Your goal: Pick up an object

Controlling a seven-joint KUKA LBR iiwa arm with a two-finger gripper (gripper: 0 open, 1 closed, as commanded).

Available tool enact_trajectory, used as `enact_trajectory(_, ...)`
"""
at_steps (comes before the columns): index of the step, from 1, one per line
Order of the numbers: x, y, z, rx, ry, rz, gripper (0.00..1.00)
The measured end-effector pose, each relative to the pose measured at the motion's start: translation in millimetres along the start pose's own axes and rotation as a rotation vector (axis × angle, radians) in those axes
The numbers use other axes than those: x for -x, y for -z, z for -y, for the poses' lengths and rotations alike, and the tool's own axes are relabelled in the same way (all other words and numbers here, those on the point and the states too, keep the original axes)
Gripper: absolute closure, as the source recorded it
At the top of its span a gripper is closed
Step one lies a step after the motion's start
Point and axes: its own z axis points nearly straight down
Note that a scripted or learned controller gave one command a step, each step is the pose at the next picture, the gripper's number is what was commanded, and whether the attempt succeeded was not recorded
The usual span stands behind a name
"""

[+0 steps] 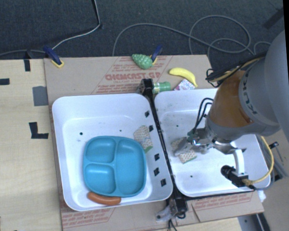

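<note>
In the right bin (189, 183) a small tan patterned piece (188, 157) lies near the left side, with a grey crumpled piece (179, 145) just above it. My gripper (190, 144) is low over these two, reaching in from the right under the orange-banded wrist. The left bin (74, 113) holds a blue divided plate (113, 165), an orange sausage (104, 199) at the plate's front edge, and a patterned cloth piece (143, 135) by the divider.
Behind the bins on the cardboard lie a green toy (142, 61), a yellow banana (182, 75) and a green bottle (160, 87). Black cables loop at the back and along the arm. A black clamp divider (159, 146) runs between the bins.
</note>
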Motion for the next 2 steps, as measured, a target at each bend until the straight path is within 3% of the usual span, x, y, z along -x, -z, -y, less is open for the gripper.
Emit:
enact_trajectory(1,-25.8,97.5,-94.9,-0.006,0.001,-0.002,0.0)
enact_trajectory(2,-54.0,96.8,-55.6,-0.009,0.0,-0.003,0.0)
